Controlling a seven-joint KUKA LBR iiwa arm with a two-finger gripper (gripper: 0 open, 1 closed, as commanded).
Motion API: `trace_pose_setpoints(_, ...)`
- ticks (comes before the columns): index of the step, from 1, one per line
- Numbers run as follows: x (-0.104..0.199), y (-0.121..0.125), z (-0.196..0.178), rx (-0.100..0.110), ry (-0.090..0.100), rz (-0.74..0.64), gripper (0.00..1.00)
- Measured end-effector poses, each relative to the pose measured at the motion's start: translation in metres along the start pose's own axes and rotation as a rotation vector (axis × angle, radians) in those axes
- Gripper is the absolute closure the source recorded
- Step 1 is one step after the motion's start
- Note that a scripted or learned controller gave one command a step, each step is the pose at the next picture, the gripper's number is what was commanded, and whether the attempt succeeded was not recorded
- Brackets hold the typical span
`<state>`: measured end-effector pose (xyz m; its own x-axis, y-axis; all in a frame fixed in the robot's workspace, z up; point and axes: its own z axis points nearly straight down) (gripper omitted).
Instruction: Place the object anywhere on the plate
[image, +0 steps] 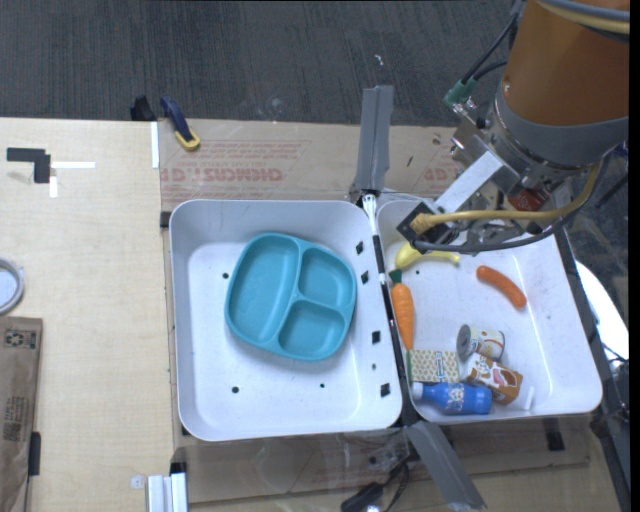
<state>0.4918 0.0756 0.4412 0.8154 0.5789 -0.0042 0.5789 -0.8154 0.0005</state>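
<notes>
- We see the arm (565, 70) hanging over the upper part of the right bin (545, 335), at the upper right of the frame. Its wrist hides the jaws, so we cannot tell whether they are released or clenched, and we see nothing held between them.
- We judge the task's thing to be the yellow banana-shaped piece (425, 257), since it lies closest under the wrist, in the upper left corner of the right bin. It is not on the plate (292, 297), a blue three-part dish in the left bin (200, 385) at the frame's centre left, with nothing on it.
- The yellow piece lies close against the bin's wall. The jaws could strike that wall, or catch only one end of the piece and let it slip.
- The carrot (403, 313) lies just below the yellow piece along the same wall. A descent set too low in the frame could shove it or pick it up instead.
- The carry leftward has to clear the ridge between the bins. With a weak hold the piece could drop there, or land on the white floor beside the plate.
- The plate has raised ribs. A curved piece let go from too high could bounce or roll off the rim.
- The sausage (500, 286) and the blue bottle (455, 398) lie well apart from the wrist, so we think they are at little risk.
</notes>
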Motion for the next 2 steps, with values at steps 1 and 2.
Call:
trace_pose_setpoints(1,0.0793,-0.0099,0.0008,0.0,-0.001,-0.178,1.0)
trace_pose_setpoints(2,0.0793,-0.0098,0.0007,0.0,-0.001,-0.178,0.0)
